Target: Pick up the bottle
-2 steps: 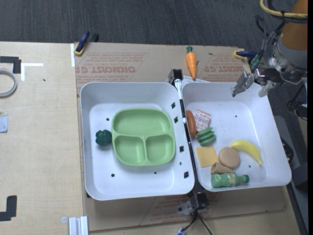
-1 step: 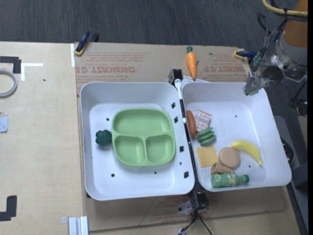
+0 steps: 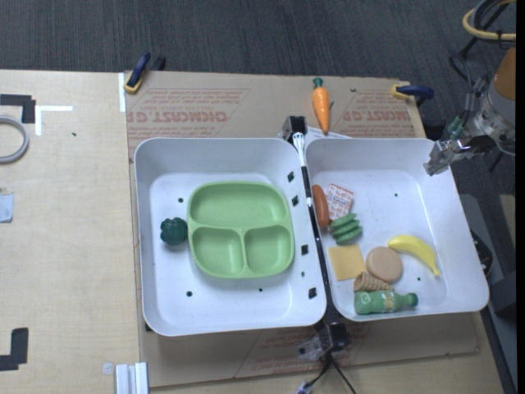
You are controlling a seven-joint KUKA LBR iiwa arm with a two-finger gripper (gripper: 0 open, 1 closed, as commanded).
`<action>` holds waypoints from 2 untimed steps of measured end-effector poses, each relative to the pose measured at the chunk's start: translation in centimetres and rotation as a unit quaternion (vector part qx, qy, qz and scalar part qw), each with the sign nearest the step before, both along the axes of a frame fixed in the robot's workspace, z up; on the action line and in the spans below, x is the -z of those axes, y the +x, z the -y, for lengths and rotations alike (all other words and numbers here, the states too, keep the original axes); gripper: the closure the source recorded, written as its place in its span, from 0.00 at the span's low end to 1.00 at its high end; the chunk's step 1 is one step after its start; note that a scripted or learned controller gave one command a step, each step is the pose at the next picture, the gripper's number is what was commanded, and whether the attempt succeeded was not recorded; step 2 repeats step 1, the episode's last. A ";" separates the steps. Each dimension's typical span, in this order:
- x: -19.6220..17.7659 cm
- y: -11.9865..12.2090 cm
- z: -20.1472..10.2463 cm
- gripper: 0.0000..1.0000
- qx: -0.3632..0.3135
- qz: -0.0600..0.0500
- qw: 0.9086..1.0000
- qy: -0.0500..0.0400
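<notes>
Camera view: the green bottle [image 3: 385,302] is seen lying on its side at the near edge of the right bin [image 3: 447,191].

The gripper [image 3: 440,158] is held above the bin's far right rim, well apart from the bottle; whether its fingers are spread or pressed together cannot be told. A cookie [image 3: 383,264] and a banana [image 3: 415,252] are seen just beyond the bottle.

green bottle [image 3: 385,302] lying in right bin [image 3: 459,220], gripper [image 3: 440,159] above rim

Grey metallic claw [image 3: 437,161] on a grey wrist with thin cables
</notes>
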State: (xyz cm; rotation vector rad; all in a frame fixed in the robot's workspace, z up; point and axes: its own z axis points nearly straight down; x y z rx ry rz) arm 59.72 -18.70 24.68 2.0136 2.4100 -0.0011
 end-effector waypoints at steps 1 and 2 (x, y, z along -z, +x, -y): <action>2.0 -2.1 3.5 1.00 -0.119 0.000 0.993 0.000; 2.0 -2.1 3.5 1.00 -0.119 0.000 0.993 0.000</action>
